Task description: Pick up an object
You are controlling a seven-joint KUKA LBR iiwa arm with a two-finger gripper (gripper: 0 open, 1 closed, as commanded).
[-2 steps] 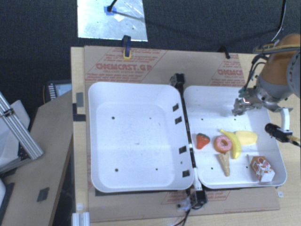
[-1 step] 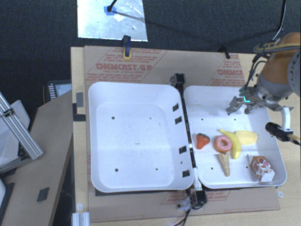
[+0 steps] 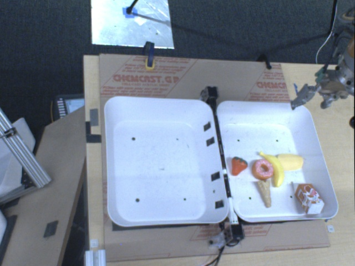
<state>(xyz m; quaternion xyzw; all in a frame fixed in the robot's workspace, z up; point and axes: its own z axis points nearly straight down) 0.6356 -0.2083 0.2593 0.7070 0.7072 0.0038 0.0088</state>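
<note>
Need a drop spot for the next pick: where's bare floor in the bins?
The left bin is bare wall to wall. In the right bin, the far half is free; the near half is crowded by strawberry, donut, banana, cone, cake.

Silvery sheet (image 3: 132,14), yellow clamp (image 3: 150,56)

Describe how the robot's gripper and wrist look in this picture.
The gripper is grey metal, with thin pale fingers reaching toward the right bin's upper corner. Behind it sits a blocky grey wrist part with darker fittings. A thin light cable loops above it. The image is too blurry for markings.
</note>
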